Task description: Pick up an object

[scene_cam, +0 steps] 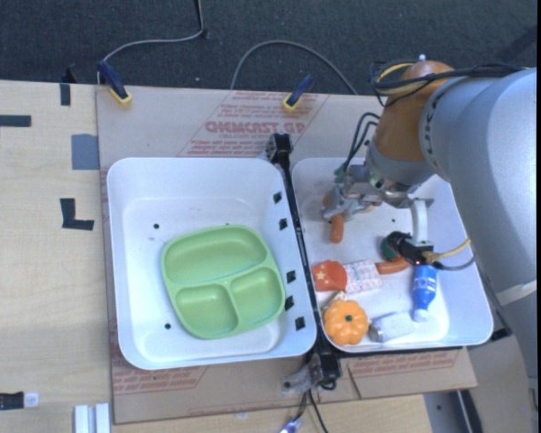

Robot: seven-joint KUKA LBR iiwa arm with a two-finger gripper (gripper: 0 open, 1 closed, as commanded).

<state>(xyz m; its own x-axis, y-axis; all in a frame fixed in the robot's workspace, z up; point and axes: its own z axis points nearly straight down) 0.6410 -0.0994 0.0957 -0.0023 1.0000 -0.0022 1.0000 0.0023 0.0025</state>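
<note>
Orange stick (336,231) lies in the far left part of the right bin (455,318), touching the hand (343,207); whether that hand is spread or pinching it cannot be told.

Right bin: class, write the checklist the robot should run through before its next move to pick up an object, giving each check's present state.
1. Gripper is over the right bin: ok.
2. A target is close: the orange stick lies right by the gripper: ok.
3. Stick lies apart from the red toy and packet: ok.
4. Stick already held: cannot tell.
5. Pumpkin and blue bottle are away from the gripper: ok.
</note>
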